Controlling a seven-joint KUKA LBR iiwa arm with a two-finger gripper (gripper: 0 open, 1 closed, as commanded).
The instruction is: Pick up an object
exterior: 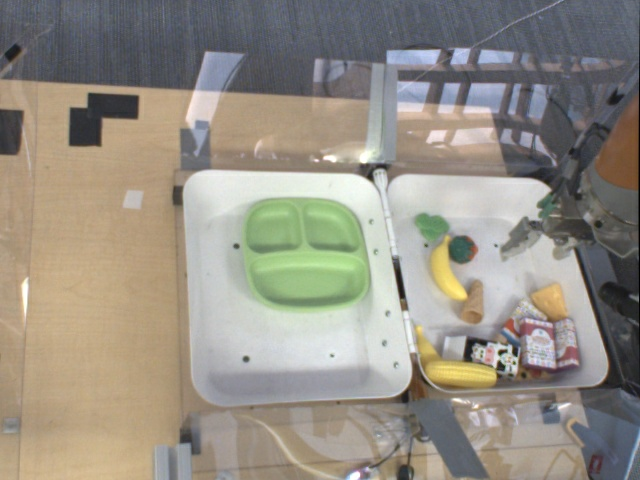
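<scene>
While the claw (pixel 541 240) hangs released, gripping nothing, the banana (pixel 447 271) lies leftward — apart.

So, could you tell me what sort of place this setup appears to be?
Probably a robotics lab's pick-and-place test bench: two white bins side by side, a green divided plate in one, toy food such as a banana in the other, and an arm's gripper above.
</scene>
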